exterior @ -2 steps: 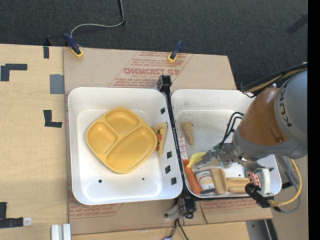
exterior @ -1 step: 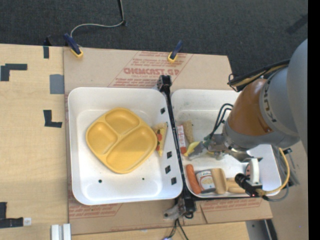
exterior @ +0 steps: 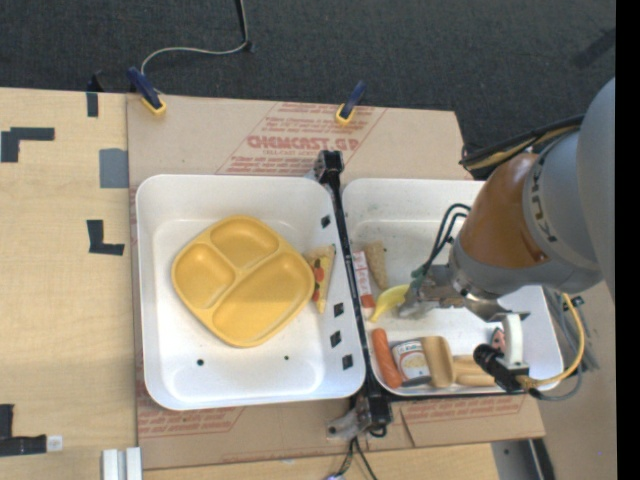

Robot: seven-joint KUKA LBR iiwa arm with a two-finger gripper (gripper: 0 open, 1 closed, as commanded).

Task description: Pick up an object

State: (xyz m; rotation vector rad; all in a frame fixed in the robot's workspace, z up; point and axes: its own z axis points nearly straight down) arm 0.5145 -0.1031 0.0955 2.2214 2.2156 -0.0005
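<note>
My gripper (exterior: 412, 306) is low in the right bin (exterior: 420, 218), its tips at a yellow banana-like piece (exterior: 390, 301) near the bin's left side. The orange wrist band and grey arm hang over the bin's right half and hide what lies under them. In front of the gripper lie an orange-red sausage (exterior: 385, 356), a small can (exterior: 410, 360) and a tan bread-like piece (exterior: 438, 358). A red-and-white packet (exterior: 361, 278) and a brown stick (exterior: 377, 264) rest by the divider.
The left bin (exterior: 160, 368) holds a yellow divided plate (exterior: 243, 280) and a pizza-slice toy (exterior: 321, 276) against its right wall. Cardboard (exterior: 290, 138) under the bins is held by two blue-yellow clamps. A small red-and-white item (exterior: 500, 340) lies at the right bin's front right.
</note>
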